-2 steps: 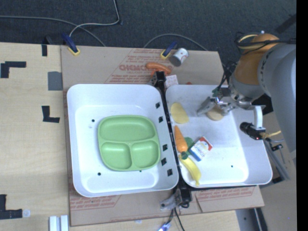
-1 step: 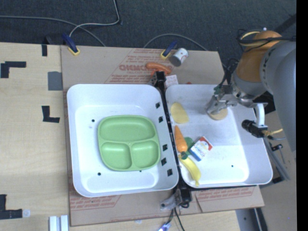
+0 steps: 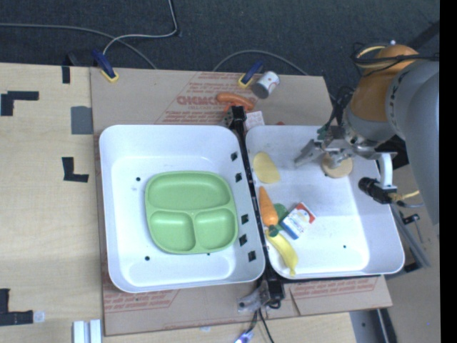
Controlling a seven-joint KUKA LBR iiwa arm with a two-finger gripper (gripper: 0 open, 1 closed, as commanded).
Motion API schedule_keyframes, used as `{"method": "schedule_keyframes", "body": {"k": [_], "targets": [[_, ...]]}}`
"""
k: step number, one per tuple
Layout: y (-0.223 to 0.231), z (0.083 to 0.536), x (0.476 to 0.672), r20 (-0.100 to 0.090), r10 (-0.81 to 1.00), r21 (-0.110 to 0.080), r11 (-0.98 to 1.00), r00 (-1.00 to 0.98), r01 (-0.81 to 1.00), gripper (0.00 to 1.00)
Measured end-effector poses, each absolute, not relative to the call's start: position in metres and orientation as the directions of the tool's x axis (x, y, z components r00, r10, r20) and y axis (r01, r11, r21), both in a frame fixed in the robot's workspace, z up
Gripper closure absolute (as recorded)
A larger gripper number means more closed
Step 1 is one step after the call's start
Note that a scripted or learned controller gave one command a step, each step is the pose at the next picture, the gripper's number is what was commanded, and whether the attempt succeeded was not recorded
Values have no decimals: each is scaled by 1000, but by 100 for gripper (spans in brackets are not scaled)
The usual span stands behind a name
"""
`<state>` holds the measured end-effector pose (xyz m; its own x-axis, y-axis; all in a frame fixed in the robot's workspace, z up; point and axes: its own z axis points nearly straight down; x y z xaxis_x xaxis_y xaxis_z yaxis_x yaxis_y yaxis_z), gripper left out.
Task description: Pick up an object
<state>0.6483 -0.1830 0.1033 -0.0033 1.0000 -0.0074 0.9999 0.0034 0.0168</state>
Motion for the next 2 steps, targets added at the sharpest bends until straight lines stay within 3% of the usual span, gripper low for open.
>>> {"method": "schedule_keyframes", "body": {"k": [1, 2], "targets": [[-223, 176, 669, -2, 1000, 2, 1, -1, 1000, 0], [-224, 91, 667, -4, 1000, 9, 3, -3, 1000, 0]]}}
